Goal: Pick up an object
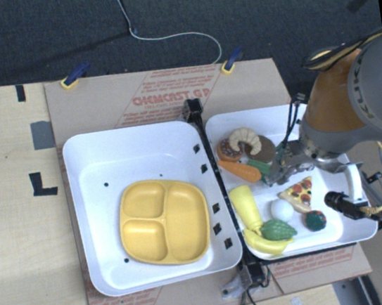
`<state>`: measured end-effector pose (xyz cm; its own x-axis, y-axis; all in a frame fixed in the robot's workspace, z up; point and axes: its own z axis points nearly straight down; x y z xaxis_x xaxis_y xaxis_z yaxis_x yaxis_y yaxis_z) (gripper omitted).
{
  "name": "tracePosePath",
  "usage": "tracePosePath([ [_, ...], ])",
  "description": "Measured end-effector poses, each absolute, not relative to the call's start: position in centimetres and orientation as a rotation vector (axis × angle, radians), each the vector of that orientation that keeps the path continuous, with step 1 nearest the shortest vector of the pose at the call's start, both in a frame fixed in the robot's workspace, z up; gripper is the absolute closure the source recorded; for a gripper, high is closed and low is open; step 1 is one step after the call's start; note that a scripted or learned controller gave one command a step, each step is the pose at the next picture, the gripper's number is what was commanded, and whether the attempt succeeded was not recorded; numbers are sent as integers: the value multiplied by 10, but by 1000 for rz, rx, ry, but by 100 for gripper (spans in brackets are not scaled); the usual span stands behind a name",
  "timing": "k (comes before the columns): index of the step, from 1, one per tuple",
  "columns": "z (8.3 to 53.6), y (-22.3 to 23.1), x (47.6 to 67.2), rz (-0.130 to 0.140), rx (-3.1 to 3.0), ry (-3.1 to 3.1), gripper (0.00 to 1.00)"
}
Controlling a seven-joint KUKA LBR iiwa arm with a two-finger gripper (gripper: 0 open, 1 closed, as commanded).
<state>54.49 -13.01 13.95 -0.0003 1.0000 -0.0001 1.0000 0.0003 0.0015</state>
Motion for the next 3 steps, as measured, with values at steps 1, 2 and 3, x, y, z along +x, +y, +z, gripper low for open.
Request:
tracePosePath([
  [1, 193, -119, 544, 3, 2217, 2223, 100],
  [2, 226, -118, 545, 2, 2218, 2223, 100],
  [3, 225, -86, 592, 2, 2215, 2227, 100],
])
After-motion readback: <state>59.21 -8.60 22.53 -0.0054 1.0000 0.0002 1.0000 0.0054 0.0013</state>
